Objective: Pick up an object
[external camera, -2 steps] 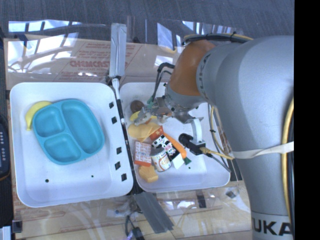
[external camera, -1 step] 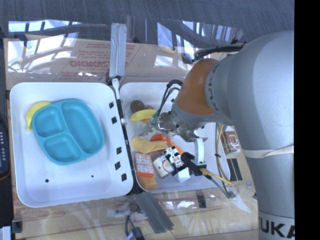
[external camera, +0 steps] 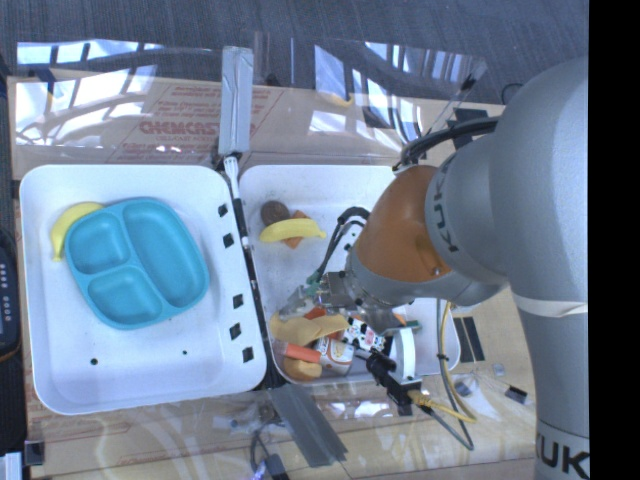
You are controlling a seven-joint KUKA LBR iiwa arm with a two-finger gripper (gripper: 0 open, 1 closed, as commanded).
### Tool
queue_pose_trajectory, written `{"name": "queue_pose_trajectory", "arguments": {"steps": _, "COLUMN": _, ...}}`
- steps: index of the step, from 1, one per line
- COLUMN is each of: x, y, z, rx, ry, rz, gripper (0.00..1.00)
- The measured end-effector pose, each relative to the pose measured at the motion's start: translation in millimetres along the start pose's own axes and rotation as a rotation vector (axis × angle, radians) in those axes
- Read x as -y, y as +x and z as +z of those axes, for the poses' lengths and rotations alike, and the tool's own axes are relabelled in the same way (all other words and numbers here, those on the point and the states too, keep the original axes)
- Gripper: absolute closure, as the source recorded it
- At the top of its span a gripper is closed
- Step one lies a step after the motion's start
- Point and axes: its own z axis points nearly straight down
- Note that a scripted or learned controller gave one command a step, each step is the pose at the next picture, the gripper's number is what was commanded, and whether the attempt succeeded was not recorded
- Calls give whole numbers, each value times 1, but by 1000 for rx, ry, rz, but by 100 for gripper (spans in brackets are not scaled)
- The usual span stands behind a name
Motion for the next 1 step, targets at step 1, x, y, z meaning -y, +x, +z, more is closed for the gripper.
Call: {"name": "queue_pose_trajectory", "arguments": {"steps": 1, "x": -2, "y": -1, "z": -10, "rx": 1, "ry": -3, "rz": -5, "gripper": 100}}
